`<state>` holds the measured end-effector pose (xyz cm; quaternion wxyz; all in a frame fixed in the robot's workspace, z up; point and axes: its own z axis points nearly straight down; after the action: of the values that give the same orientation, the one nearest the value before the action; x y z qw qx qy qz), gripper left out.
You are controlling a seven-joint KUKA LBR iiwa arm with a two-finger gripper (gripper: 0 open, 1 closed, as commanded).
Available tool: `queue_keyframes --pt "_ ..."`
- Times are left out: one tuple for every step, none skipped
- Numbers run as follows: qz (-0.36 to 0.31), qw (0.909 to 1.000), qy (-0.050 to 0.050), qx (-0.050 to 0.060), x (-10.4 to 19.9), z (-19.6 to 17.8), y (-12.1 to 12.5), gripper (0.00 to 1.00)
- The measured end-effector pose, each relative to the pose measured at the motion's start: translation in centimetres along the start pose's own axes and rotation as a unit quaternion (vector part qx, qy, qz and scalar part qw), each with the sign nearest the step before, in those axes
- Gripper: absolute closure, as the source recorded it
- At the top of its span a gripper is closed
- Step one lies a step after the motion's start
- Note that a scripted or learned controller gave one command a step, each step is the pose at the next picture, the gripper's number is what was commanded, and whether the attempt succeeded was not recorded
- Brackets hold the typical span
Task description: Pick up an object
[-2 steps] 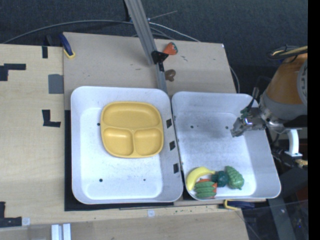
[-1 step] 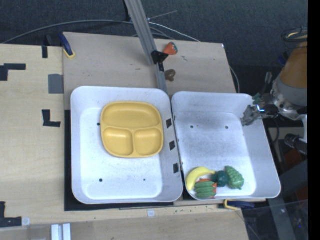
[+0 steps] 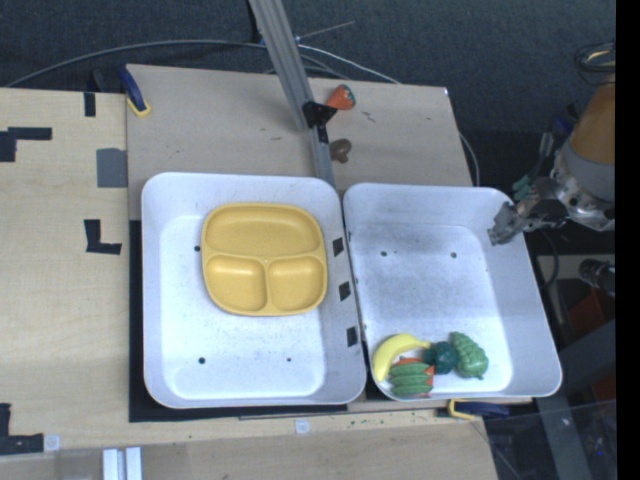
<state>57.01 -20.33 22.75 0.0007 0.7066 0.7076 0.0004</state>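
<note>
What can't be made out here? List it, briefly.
- Arm: cut off by the camera view's right edge; just the wrist end shows.
- Gripper: small and dark at the right bin's far right rim; finger state unreadable.
- Toys by the banana: clustered in the near corner, small and overlapping; the green pieces can't be identified.
- Tray: compartment contents, if any, too faint to judge.

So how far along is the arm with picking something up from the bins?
Nothing looks picked yet. The banana, the green toys and the small carrot-like piece lie clustered in the right bin's near corner, and the yellow divided plate sits in the left bin. The gripper is at the right bin's far right rim, away from them. Reaching, grasping and lifting all remain.
</note>
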Motion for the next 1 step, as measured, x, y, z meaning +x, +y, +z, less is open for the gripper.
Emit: queue_keyframes --pt "-0.003 1.0000 0.001 0.001 5.75 0.98 1.05 1.00"
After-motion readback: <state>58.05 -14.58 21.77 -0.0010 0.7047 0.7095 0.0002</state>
